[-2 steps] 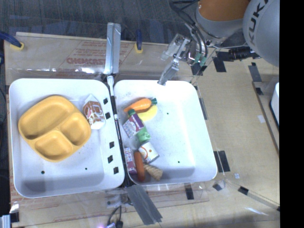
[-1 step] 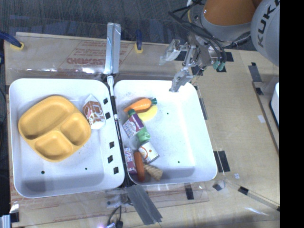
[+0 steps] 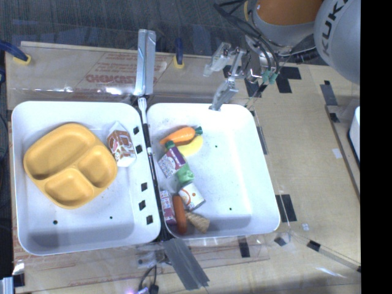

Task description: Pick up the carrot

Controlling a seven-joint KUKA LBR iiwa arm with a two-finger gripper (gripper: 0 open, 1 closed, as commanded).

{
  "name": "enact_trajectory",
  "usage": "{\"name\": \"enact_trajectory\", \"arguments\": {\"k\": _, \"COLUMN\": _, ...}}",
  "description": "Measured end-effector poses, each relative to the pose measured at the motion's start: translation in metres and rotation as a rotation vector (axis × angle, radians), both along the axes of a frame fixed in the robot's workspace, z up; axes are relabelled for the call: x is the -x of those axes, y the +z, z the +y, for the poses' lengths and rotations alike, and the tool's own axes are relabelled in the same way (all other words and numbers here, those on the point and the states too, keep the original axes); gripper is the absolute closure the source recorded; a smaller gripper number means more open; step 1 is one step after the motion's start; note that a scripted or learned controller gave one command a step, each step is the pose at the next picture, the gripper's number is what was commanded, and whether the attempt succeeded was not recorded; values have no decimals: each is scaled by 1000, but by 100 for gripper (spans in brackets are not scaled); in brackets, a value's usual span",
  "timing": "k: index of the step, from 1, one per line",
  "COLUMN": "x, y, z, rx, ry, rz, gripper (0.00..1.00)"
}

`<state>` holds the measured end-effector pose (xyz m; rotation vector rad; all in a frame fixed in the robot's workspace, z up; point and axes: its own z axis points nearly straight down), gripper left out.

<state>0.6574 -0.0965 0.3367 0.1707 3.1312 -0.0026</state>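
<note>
The carrot (image 3: 179, 134) lies in the right bin (image 3: 245, 164), near its upper left corner, well apart from the end effector (image 3: 228, 84), which hangs above the bin's far rim, over the worktop (image 3: 306, 133). Whether the end effector is wide or narrow I cannot tell. The carrot is orange with a green tip, resting against a yellow banana (image 3: 191, 146).

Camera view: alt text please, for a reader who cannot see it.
The tool hangs above the right bin's far rim, apart from the carrot, which lies among packaged foods by the divider. The left bin holds a yellow tray.
</note>
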Motion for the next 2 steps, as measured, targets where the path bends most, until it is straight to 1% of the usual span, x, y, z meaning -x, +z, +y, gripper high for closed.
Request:
{"name": "enact_trajectory", "arguments": {"k": 1, "x": 19, "y": -40, "z": -20, "rx": -1, "ry": -78, "rz": 5, "gripper": 0}}
{"name": "enact_trajectory", "arguments": {"k": 2, "x": 7, "y": -18, "z": -12, "rx": 1, "ry": 414, "rz": 1, "gripper": 0}}
